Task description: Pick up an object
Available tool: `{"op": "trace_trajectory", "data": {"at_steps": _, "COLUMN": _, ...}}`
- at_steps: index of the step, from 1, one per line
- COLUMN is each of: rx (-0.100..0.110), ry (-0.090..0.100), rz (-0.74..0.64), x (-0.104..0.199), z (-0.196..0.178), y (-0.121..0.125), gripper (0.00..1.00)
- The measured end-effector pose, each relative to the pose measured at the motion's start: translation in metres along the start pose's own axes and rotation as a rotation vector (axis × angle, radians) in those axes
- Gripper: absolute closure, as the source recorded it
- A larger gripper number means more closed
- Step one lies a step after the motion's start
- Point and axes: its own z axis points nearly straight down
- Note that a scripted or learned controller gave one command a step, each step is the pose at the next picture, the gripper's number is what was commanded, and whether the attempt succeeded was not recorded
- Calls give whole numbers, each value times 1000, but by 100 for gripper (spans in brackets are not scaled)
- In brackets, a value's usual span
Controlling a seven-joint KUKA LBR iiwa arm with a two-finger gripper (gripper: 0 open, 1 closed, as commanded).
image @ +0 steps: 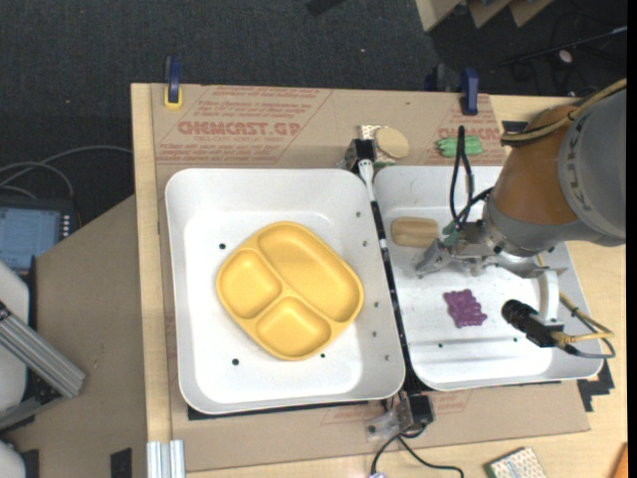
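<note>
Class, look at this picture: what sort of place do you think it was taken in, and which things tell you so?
Probably a robotics lab or test bench. A robot arm reaches over two white bins on a board clamped to a bench; loose cables and small practice items, such as a yellow divided tray, lie about.

Two white bins sit side by side on the cardboard-covered bench point(249, 118); the left bin point(199, 366) and the right bin point(498, 361) touch along their inner edges; blue clamps point(174, 80) pin the sheet's far edge; dark carpet point(199, 18) beyond; bottom right, perhaps a circuit board point(513, 463).
</note>
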Motion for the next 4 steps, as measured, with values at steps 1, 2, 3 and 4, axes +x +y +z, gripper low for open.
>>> {"op": "trace_trajectory", "data": {"at_steps": 1, "rx": 14, "ry": 4, "rz": 5, "x": -37, "z": 10, "y": -79, "gripper": 0}}
{"op": "trace_trajectory", "data": {"at_steps": 2, "rx": 3, "ry": 1, "rz": -5, "x": -1, "z": 10, "y": -56, "gripper": 0}}
{"op": "trace_trajectory", "data": {"at_steps": 3, "rx": -1, "ry": -1, "rz": 0, "x": -3, "z": -1, "y": -56, "gripper": 100}}
{"op": "trace_trajectory", "data": {"at_steps": 4, "rx": -8, "ry": 3, "rz": -12, "x": 84, "z": -96, "y": 3, "gripper": 100}}
